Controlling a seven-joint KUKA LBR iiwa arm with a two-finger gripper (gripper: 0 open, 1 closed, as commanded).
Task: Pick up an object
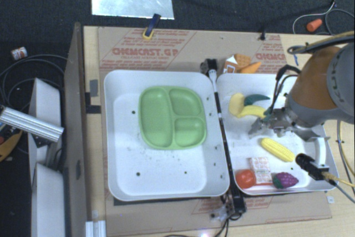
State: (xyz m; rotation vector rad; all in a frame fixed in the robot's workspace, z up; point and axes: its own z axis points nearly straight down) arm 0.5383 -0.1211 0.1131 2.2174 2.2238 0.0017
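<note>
Pincer (265, 124): two-finger unit on the grey arm (319, 89), lowered into the right bin (244, 188), low over its floor. Its state cannot be told from the camera view; nothing is seen between its tips.

Candidate objects, all loose on the right bin's floor:
- Toy banana (250, 111), yellow, just beyond the pincer and toward the divider; appears to touch or nearly touch the tool, contact not resolvable.
- Pale yellow piece (237, 101), beside the banana, farther from the pincer.
- Dark green piece (256, 99), beside the banana, on the far side of the pincer.
- Toy corn cob (277, 149), just on the near side of the pincer, apart from it.
- Small printed packet (260, 167), nearer the front rim than the corn.
- Toy tomato (246, 177), red, at the front rim, well apart from the pincer.
- Toy grape bunch (285, 179), purple, at the front rim.

Other stock: left bin (119, 175) across the divider, holding a green divided plate (172, 118), well apart from the pincer.

Progress, as judged: reach and descent look done; the banana or corn is the likely target. No grasp is evident, and no item is lifted. Closing, securing and raising remain.
</note>
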